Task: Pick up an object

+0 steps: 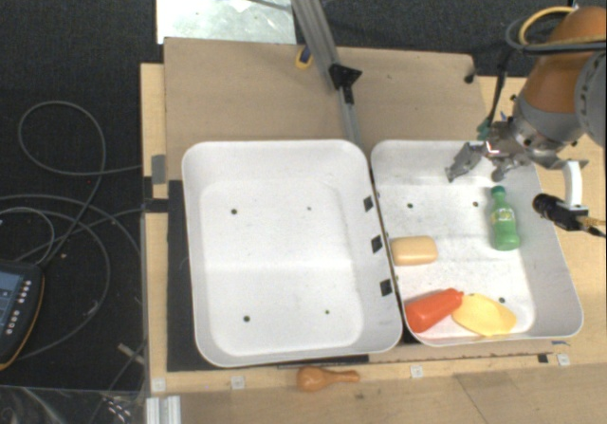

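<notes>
In the right bin [567, 313], nearest, a red-orange piece [432, 308] touches a yellow one [485, 315]. Behind them lie a tan block [414, 250] and a green bottle [504, 218]. Farthest, the gripper [482, 162] hangs spread and empty.

Robot lab, bench [417, 71], white bins [275, 158], cables [57, 175]

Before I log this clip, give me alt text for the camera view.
The gripper hangs open over the far end of the right bin, holding nothing. That bin contains a green bottle, a tan block, an orange-red object and a yellow object; the left bin sits beside it.
</notes>
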You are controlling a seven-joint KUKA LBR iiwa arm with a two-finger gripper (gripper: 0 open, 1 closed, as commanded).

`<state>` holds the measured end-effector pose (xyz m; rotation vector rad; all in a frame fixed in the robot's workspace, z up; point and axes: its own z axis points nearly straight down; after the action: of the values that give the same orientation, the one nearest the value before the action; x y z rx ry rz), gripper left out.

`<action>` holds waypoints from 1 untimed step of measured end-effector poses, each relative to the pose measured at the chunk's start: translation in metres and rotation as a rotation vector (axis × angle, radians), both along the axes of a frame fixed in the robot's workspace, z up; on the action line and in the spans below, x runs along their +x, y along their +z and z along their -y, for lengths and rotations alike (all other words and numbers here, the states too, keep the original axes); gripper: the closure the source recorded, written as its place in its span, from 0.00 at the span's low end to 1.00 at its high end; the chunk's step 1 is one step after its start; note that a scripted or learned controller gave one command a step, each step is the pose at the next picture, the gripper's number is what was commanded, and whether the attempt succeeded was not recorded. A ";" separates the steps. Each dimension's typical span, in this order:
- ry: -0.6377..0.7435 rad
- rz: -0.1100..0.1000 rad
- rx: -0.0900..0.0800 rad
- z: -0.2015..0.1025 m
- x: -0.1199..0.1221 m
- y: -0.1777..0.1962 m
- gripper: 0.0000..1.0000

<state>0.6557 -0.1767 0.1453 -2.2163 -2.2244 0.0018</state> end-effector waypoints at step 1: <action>0.001 -0.001 0.000 -0.001 0.000 -0.052 0.00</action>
<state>0.6554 -0.1761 0.0933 -2.2149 -2.2248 0.0027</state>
